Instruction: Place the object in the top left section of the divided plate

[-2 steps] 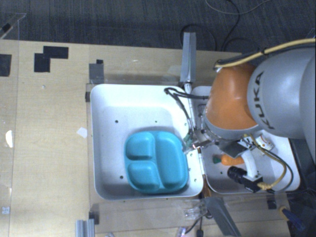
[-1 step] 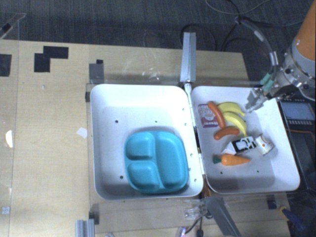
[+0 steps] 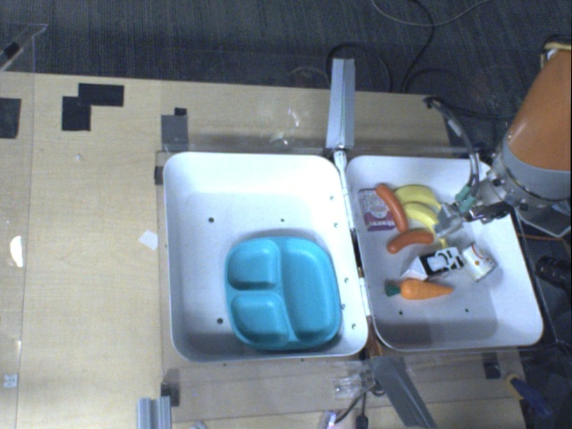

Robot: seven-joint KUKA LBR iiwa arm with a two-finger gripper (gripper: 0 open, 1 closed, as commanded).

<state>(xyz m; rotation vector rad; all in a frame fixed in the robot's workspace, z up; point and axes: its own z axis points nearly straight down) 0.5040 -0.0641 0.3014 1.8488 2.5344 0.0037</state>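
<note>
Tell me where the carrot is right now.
The carrot lies in the right bin, toward its front, just below the small can and the sausage. The blue divided plate sits in the left bin.

- Left bin: shallow, white, rounded corners; touching its twin along its 3 o'clock edge.
- Right bin: same make.
- Bench: pale wood-coloured top bearing both bins.
- Black patches: flat, angular, on the bench at 10 o'clock from the left bin.
- Metal post: grey, upright bar at 12 o'clock of the seam between the bins.
- Cable: thin, looped on dark flooring beyond the bench, at 12 o'clock from the right bin.
</note>
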